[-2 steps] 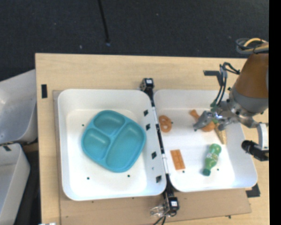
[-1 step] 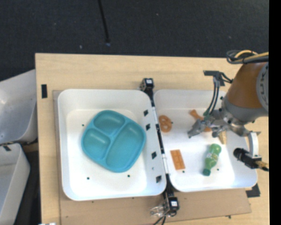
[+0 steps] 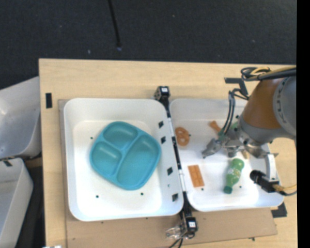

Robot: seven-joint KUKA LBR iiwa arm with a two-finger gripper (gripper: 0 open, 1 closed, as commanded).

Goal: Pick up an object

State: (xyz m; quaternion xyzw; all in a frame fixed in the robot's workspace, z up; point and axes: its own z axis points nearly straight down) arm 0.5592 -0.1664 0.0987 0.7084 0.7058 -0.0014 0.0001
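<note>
Over the right bin (image 3: 196, 107), the gripper (image 3: 215, 148) hangs with fingers spread wide, holding nothing; the green bottle (image 3: 233, 175) lies just right and nearer, its long axis running near-to-far.

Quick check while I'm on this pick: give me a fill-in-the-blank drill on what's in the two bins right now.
1. The blue divided plate lies in the ____ bin.
2. The bottle in the right bin is coloured ____.
3. The gripper hangs over the ____ bin.
4. The flat orange piece lies to the ____ of the bottle.

Missing words: left; green; right; left
</note>
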